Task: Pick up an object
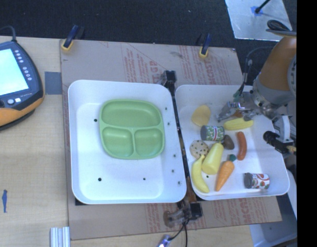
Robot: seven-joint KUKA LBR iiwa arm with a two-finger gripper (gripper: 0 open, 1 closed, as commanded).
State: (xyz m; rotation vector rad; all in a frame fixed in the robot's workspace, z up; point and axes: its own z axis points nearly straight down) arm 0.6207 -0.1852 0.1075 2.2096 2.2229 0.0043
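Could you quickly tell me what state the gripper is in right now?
Two-finger gripper: over the right white bin, just above the yellow banana-shaped toy; state cannot be told.

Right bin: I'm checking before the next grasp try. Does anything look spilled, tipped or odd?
Nothing has spilled. Two small cans lie on their sides in the right bin: one among the clustered toy food, one alone near the front right corner. The green divided plate sits flat in the left bin.

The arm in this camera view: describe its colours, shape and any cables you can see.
The arm is rounded and bulky, with a grey shell and a broad orange band above the wrist. Thin dark cables run down beside it toward the gripper, a small metallic grey assembly. Black fittings sit lower on its right side.
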